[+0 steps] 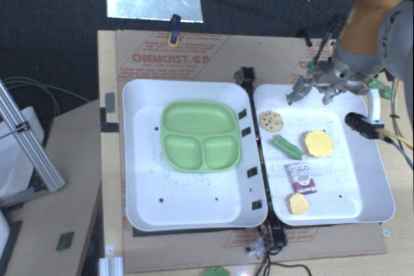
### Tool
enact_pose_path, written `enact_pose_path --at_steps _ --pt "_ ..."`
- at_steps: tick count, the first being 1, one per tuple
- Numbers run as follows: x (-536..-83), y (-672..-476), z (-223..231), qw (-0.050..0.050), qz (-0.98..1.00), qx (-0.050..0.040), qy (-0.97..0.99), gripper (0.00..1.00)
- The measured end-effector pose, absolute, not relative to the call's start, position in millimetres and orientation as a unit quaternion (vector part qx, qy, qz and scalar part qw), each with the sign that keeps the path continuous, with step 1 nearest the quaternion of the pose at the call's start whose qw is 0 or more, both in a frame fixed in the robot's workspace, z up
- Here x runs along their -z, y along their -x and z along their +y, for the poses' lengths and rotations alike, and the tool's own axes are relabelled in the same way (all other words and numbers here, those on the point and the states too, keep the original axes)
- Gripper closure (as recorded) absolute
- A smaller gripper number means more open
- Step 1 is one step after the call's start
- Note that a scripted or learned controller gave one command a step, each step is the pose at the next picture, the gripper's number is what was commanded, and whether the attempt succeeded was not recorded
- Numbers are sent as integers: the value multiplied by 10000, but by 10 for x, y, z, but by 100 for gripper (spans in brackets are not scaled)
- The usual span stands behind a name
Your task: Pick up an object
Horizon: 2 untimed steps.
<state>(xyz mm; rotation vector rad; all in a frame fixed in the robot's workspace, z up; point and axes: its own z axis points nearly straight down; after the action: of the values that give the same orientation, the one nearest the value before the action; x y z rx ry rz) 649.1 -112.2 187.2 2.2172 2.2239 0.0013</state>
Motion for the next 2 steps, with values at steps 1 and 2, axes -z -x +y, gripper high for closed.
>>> enact_pose_path --at_steps 1,2 --pt "-1276 -6067 -1595 -14 7059 20 -7083 0" --pt "-830 -5831 -1546 -3 7071 1 -7071 0"
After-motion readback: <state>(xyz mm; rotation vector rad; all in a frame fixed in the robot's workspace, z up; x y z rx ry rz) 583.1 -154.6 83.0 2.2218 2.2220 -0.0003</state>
